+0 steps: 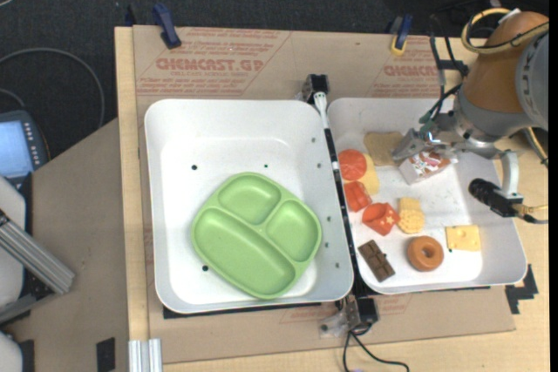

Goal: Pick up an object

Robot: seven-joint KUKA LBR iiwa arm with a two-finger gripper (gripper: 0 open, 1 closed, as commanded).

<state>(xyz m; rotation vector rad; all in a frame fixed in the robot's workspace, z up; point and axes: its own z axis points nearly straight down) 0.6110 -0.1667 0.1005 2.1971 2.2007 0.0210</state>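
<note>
My gripper (420,147) hangs low over the back of the right bin (497,270), on the grey arm with its orange band (497,65). Right beneath it lies a small white and red packet (427,166), touching or nearly touching the gripper. A tan slice (378,145) lies just to its left. Further toy foods lie in this bin: an orange round piece (351,163), a red pepper piece (380,217), a yellow corn piece (410,215), a donut (425,253), a cheese wedge (462,238) and a brown chocolate bar (375,260).
The left bin (174,144) holds a green divided plate (255,233). A black divider strip (331,161) runs between the two bins. A dark part (491,196) juts over the right bin's right side. Blue clamps (166,24) hold the bench's back edge.
</note>
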